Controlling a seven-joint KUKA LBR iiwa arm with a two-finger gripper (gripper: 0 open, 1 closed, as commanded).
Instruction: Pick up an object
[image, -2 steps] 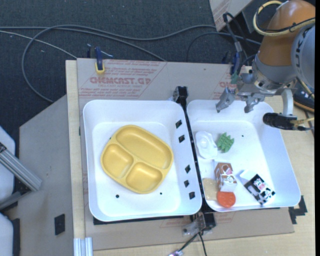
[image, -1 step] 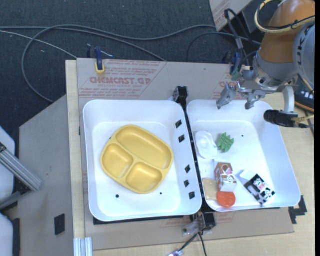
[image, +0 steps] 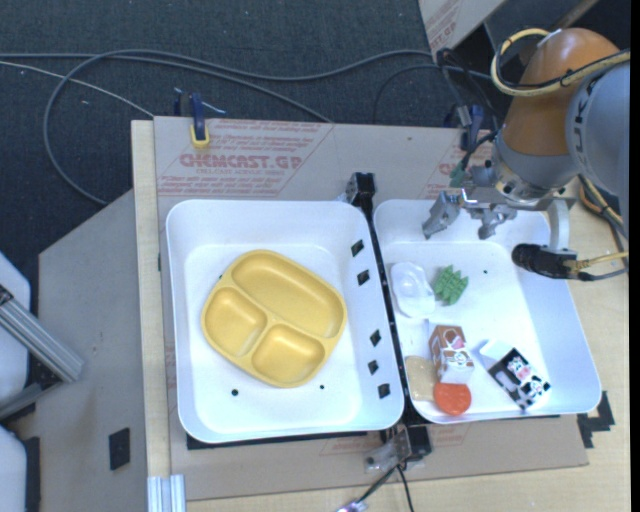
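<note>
In the camera view, the hand (image: 464, 214) is hanging over the far edge of the right bin (image: 560, 300), at about twelve o'clock, its two fingers spread apart and grasping nothing. Below it, a green toy (image: 451, 285) is lying beside a clear cup (image: 409, 284). Toward six o'clock a small carton (image: 450, 350), a red disc (image: 452, 399) and a black-and-white packet (image: 519, 376) are sitting. A yellow divided plate (image: 273, 316) is filling the left bin (image: 190, 330).

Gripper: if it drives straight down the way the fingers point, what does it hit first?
Likely bare floor of the right bin. The gripper hangs open over its far end, with the green object nearer the camera. Depth is unclear.
</note>
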